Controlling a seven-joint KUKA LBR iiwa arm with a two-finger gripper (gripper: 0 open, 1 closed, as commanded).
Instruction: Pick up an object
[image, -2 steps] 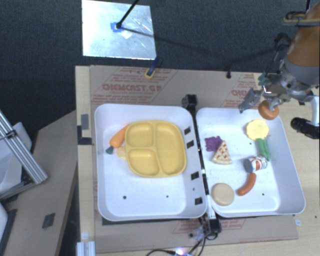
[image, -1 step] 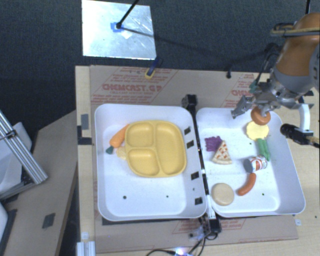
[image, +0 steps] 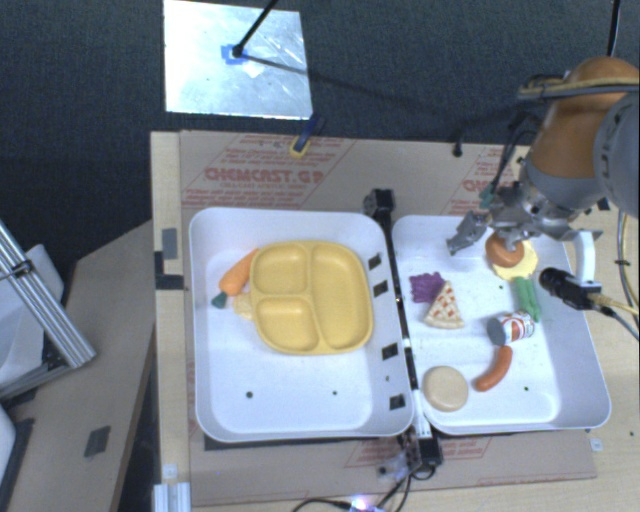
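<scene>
My gripper (image: 488, 240) hangs over the far end of the right bin (image: 570, 400), open, with nothing between its fingers. One grey finger (image: 464, 238) juts out to the left; the other stands just above an orange-and-yellow round toy (image: 508, 256). Below that toy lie a green vegetable (image: 526, 297), a small red-and-white can (image: 511, 328) and a sausage (image: 492, 370). A pizza slice (image: 444, 308) and purple grapes (image: 427, 287) sit near the bin's left wall. A tan round bun (image: 446, 387) rests at the front.
The left bin (image: 230, 400) holds a yellow divided plate (image: 305, 297), with a carrot (image: 238, 272) and a small green piece (image: 219, 299) at its left side. A black divider (image: 396, 300) runs between the bins. A yellow clip (image: 299, 147) lies on the cardboard behind.
</scene>
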